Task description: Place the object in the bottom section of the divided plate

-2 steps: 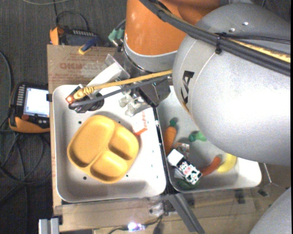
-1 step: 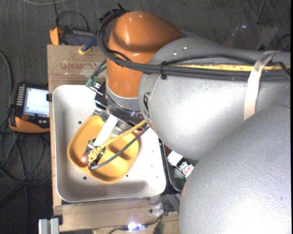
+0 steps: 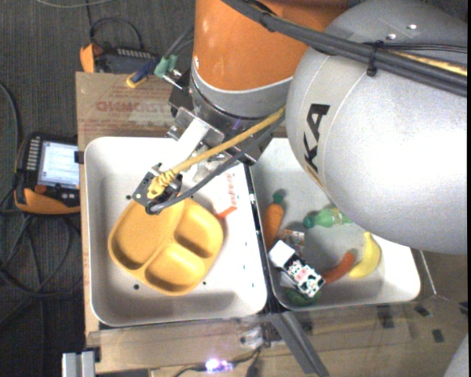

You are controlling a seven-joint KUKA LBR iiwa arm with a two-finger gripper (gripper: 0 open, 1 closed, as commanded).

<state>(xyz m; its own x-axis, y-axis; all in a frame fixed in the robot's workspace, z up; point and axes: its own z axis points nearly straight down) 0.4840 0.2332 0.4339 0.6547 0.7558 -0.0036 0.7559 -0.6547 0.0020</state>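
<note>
A yellow divided plate (image 3: 119,251) lies in the left bin (image 3: 102,297), with one large section at the left, one at the upper right and one at the bottom. All three sections look bare. My gripper (image 3: 208,173) hangs over the plate's upper edge, mostly hidden under the wrist. A small orange-red piece (image 3: 224,205) sits just off the plate's upper right rim, below the gripper; whether it is held is unclear.
The right bin (image 3: 404,285) holds a carrot (image 3: 274,214), a green bottle (image 3: 326,219), a banana (image 3: 367,259), a red pepper (image 3: 339,268) and a white-and-black box (image 3: 297,272). The arm covers the right bin's upper part. A handheld device (image 3: 51,171) lies left of the bins.
</note>
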